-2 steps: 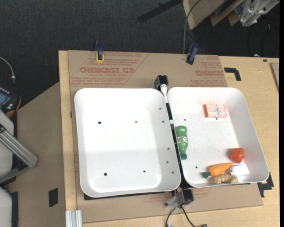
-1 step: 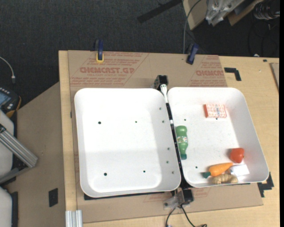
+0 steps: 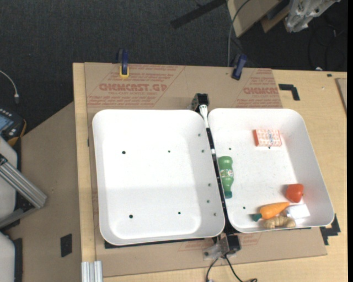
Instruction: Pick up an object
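Note:
The right bin (image 3: 309, 143) holds several objects. A green bottle (image 3: 225, 175) lies against its left wall. A pink and white box (image 3: 267, 137) rests flat near the far side. At the near right corner a red round object (image 3: 294, 192), an orange carrot (image 3: 274, 209), a white block (image 3: 298, 211) and a tan knobbly piece (image 3: 278, 222) crowd together. A grey mechanical part that looks like my gripper (image 3: 302, 15) hangs at the top right, beyond the bench's far edge and well away from all objects.
The left bin (image 3: 110, 165) adjoins the right one along a black seam. Two blue clamps (image 3: 123, 60) (image 3: 239, 65) grip the far edge of the brown board. A metal rail (image 3: 19, 182) slants at the left edge.

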